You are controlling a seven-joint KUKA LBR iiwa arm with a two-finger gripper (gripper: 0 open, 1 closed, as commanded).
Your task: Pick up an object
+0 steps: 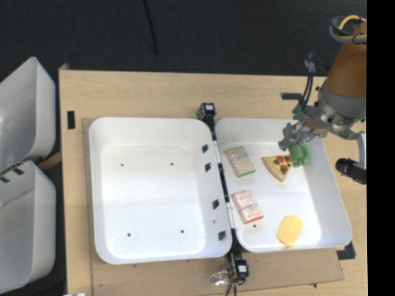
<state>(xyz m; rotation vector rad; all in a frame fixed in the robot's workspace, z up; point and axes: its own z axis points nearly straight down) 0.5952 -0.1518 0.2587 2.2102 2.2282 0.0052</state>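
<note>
Left bin (pixel 148 190) lies open; right bin (pixel 321 208) (four items) is crowded.

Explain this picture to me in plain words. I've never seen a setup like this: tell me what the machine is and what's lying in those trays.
One camera looks down at a slant on a wooden bench. Two shallow white bins sit side by side, the left bin and the right bin. The grey-and-orange shape at the right is a robot arm; its gripper hangs over the right bin's far side, by a green object. That bin also holds a pizza-slice toy, a patterned packet, a pink-and-white packet and a yellow round object. Whether the gripper holds anything is unclear.
</note>
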